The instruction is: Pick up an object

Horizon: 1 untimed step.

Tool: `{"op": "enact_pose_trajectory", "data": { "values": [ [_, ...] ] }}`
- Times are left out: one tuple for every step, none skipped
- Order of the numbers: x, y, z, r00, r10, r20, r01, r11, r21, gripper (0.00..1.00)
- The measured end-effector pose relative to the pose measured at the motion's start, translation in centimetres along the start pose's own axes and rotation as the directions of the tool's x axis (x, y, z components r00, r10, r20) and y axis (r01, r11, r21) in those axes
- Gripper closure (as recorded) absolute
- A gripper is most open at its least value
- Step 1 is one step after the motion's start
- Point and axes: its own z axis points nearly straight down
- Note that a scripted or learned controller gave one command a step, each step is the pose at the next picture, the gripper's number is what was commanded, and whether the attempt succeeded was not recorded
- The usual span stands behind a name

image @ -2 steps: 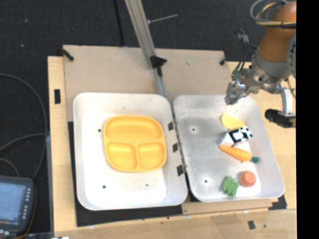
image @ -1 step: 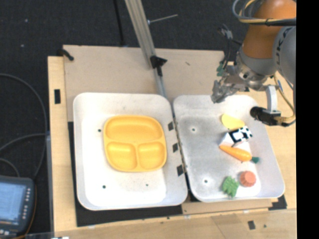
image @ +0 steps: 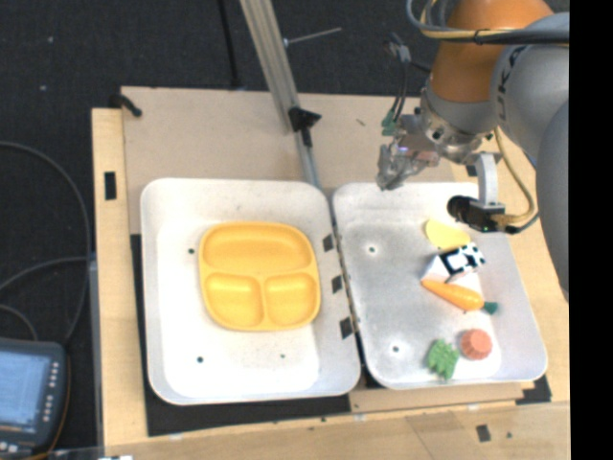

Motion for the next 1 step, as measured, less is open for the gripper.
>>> {"op": "enact_pose_trajectory", "data": {
  "values": [
    [4.96, -0.36, 0.67, 1.0, 0.001, 0.0, -0.001, 1.0, 0.003, 1.0]
  ]
}}
